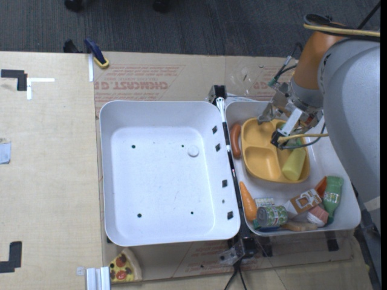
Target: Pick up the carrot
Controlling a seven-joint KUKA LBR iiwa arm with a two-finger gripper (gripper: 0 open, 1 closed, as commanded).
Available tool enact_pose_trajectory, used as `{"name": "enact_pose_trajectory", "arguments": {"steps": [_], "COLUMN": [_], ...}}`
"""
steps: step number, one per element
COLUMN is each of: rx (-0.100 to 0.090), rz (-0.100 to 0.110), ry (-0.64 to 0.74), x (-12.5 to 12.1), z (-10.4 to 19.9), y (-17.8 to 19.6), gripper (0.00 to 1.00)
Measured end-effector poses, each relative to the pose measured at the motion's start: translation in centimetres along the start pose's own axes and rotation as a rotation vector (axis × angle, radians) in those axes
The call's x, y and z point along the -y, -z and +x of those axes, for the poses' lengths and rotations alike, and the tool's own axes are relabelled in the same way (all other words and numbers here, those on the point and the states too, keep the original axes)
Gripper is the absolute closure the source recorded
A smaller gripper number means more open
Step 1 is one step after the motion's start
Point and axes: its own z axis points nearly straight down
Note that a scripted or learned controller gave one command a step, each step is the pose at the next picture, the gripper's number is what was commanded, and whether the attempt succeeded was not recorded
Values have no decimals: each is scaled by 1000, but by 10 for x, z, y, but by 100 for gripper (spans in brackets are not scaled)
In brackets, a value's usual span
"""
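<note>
The carrot (248, 201) is orange and tapered. It lies along the left wall of the right bin (344, 180), near the front, next to a green-labelled can (270, 215). My gripper (277, 129) hangs over the back half of the right bin, above the far rim of a yellow divided plate (266, 156). It is well behind the carrot and apart from it. Nothing from the bin shows in the gripper.
Beside the plate lie a yellow bottle (294, 163) and a reddish sausage-like piece (235, 141). A green bottle (332, 195) and a small box (305, 202) crowd the front right corner. The left bin (112, 162) holds a small white disc (193, 151). A toy pizza slice (123, 267) lies on the bench.
</note>
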Motion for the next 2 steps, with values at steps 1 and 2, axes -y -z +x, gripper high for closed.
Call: {"name": "enact_pose_trajectory", "arguments": {"steps": [1,2], "rx": [-3,-1], "rz": [6,-1], "ry": [-116,-122], "x": [69,65], "z": [-34,-36], "y": [-10,2], "gripper": [0,100]}}
